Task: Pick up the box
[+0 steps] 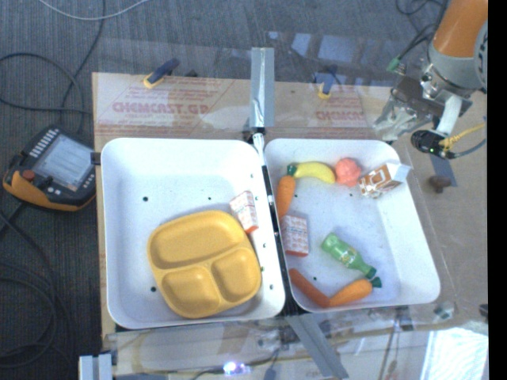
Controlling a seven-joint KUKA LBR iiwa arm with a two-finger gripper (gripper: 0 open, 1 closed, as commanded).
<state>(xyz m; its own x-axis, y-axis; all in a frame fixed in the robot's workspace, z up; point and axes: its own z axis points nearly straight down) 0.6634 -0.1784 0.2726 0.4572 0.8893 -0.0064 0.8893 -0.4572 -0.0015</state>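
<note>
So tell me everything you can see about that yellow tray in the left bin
The yellow tray looks like moulded plastic, with rounded corners and three shallow compartments: one long, two smaller. It lies flat and right way up, turned at an angle, toward the near right of the left bin. A small red-and-white box sits at its far right corner.

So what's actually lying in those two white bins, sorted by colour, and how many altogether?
Yellow: 2, the yellow plastic divided tray and the yellow toy banana
Orange: 3 toy carrots
Green: 1 plastic bottle
Pink: 1 round ball
Red-and-white: 2 small flat packets
Brown-and-white: 1 small carton box
Total: 10
</note>
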